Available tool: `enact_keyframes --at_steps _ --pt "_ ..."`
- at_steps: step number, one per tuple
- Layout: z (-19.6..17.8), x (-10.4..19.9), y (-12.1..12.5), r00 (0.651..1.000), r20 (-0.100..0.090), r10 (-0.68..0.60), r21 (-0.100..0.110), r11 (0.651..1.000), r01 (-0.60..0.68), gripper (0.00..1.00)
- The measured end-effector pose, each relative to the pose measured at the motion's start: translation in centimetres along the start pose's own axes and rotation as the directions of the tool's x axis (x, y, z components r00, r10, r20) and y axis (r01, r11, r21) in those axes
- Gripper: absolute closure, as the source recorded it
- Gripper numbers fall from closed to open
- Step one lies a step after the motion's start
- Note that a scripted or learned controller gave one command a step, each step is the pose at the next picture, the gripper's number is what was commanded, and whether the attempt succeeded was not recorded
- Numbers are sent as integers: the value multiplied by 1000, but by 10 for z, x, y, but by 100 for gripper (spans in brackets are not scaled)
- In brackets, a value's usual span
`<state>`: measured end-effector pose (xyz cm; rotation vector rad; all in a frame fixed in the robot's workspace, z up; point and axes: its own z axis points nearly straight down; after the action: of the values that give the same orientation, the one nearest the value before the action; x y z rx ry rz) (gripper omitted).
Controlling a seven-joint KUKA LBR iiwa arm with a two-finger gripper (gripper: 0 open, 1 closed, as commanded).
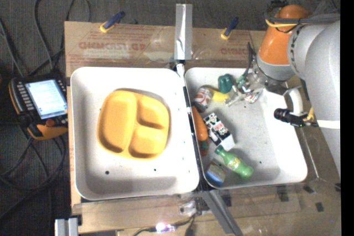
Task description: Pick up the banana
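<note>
The banana shows as a short yellow piece in the upper left of the right bin, between a red-and-white ball and a teal cup. Much of it is hidden by those neighbours. My gripper is low in the bin just right of the banana, very close to its right end. The view does not show the banana held in it. The grey arm with its orange band reaches in from the upper right.
An orange carrot, a black-and-white patterned box, a green bottle and a blue item crowd the right bin's left side. A yellow divided tray lies in the left bin. A handheld screen sits at far left.
</note>
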<state>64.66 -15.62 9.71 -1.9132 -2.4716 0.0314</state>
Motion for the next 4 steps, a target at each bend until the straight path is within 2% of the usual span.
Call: enact_keyframes --at_steps 1,2,3,4 --pt "-88 68 39 927 11 -374 -25 927 374 100" --pt "-88 68 38 927 11 -374 -25 927 374 0" --pt "-229 102 44 904 13 -427 -26 904 427 0" --pt "-161 24 18 909 14 -416 -21 909 416 0"
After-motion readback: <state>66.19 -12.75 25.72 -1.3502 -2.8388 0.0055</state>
